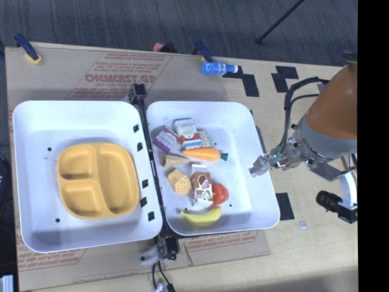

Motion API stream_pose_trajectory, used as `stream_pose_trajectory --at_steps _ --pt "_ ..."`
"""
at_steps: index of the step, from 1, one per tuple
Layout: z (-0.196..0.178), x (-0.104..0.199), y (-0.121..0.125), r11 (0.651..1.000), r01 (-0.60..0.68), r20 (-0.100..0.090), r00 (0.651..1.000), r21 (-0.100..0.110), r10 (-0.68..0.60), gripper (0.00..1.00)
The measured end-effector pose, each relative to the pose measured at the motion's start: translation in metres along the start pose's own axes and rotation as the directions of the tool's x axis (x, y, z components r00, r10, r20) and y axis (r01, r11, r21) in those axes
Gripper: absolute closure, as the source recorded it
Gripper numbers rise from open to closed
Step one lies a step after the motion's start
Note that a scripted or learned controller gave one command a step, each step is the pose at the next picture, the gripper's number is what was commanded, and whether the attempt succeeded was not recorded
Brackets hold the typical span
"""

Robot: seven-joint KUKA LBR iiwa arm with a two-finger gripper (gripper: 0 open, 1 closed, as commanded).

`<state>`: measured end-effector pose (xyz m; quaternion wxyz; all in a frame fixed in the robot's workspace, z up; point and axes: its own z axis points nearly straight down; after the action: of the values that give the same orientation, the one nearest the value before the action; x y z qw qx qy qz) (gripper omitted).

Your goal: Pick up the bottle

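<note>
Bottle (219, 69) lies on its side on the brown cardboard sheet (115, 72) behind the right bin (258, 139), outside both bins, near the bench's far edge. It is small and blue, with a pale, clear-looking end pointing right. The cardboard covers a light bench marked with black tape squares; dark carpet lies beyond, and blue clamps grip the sheet's far edge. The left bin (30, 132) holds a yellow divided tray (97, 180). The right bin holds toy food: a carrot (202, 154), a banana (200, 216), a tomato (220, 193) and small cartons. The arm (331, 117) reaches in from the right, and its gripper (260, 165) hangs over the right bin's right rim, well apart from the bottle. Whether its fingers are spread or closed cannot be told; nothing shows between them.
</note>
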<state>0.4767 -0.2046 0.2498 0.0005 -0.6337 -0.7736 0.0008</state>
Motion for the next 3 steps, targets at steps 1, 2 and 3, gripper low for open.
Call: stream_pose_trajectory --at_steps 1,2,3 --pt "-0.022 0.020 0.004 0.978 -0.210 0.000 0.978 0.000 0.210 1.00" --pt "-0.005 0.003 0.000 0.954 -0.298 -0.002 0.954 0.004 0.298 1.00" --pt "0.027 0.034 0.006 0.992 -0.127 -0.003 0.992 0.002 0.127 1.00"
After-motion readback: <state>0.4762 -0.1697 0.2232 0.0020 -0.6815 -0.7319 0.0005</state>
